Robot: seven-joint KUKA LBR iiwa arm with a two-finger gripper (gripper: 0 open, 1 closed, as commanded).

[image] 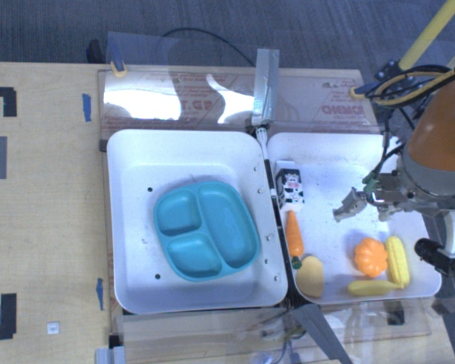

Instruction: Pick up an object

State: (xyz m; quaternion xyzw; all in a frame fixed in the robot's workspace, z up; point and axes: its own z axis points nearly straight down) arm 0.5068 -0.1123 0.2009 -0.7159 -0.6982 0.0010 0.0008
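The right bin (326,154) holds several toy foods. An orange carrot (294,233) lies along its left wall, with a yellow pear-like fruit (311,275) just below it. An orange pumpkin (370,256), a corn cob (396,260) and a yellow banana (371,287) sit together at the front right. A small black-and-white carton (290,186) rests near the left wall. My gripper (351,205) hangs over the middle right of this bin, pointing left, above and left of the pumpkin, with nothing seen in it.
The left bin (136,165) holds a blue divided plate (205,230). A metal divider post (265,86) stands behind the bins. Cables (394,82) and the arm's grey body (440,158) crowd the right side.
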